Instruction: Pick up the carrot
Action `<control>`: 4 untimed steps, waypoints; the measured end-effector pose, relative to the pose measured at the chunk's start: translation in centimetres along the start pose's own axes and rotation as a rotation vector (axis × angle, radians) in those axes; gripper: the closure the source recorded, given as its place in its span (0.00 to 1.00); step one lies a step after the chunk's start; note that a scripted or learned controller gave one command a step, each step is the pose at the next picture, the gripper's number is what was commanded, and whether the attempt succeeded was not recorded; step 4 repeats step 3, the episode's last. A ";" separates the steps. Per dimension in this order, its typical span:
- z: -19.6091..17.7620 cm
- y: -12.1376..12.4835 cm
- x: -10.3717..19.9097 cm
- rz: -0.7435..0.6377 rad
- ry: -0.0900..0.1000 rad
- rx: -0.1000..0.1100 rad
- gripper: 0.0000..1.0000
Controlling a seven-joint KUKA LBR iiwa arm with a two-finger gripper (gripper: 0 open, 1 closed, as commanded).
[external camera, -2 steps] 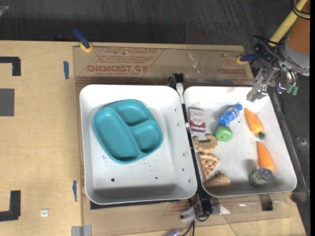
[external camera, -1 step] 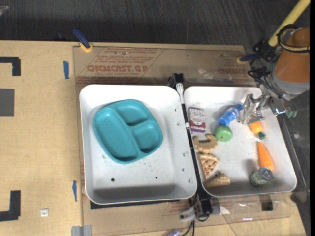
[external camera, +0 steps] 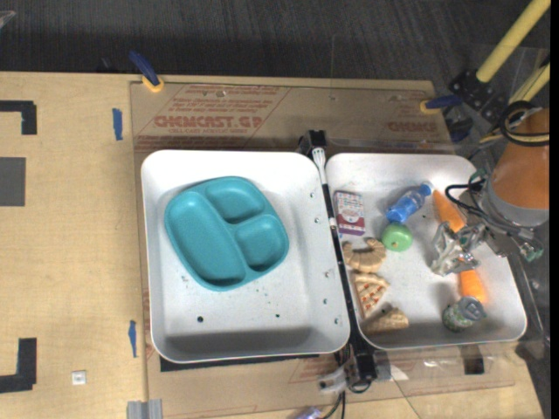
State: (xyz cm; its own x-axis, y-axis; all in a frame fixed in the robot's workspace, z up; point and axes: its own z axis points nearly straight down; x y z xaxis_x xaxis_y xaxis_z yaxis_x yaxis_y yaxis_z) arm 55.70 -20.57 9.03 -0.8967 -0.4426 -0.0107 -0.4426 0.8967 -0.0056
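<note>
We count 2 bins, 1 teal tray (external camera: 227, 230) at left, 1 carrot (external camera: 449, 211) just above-left of the jaws (external camera: 456, 253); can't tell their state.

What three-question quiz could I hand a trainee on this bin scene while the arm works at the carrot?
1. True or false: the teal divided plate lies in the left bin.
2. Which item lies nearest the gripper? A) small carton B) pizza slice C) orange piece
3. Fill in: the green ball lies just below the blue ____.

Key: 1 true; 2 C; 3 bottle.
</note>
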 end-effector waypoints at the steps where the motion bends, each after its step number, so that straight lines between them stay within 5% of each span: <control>1: -0.1 1.5 3.0 -0.439 -0.003 0.003 1.00; 2: -0.1 1.9 2.6 -0.787 -0.008 0.005 1.00; 3: -15.2 7.2 1.1 -0.826 -0.003 0.002 1.00; 4: -15.2 7.2 1.1 -0.826 -0.003 0.002 1.00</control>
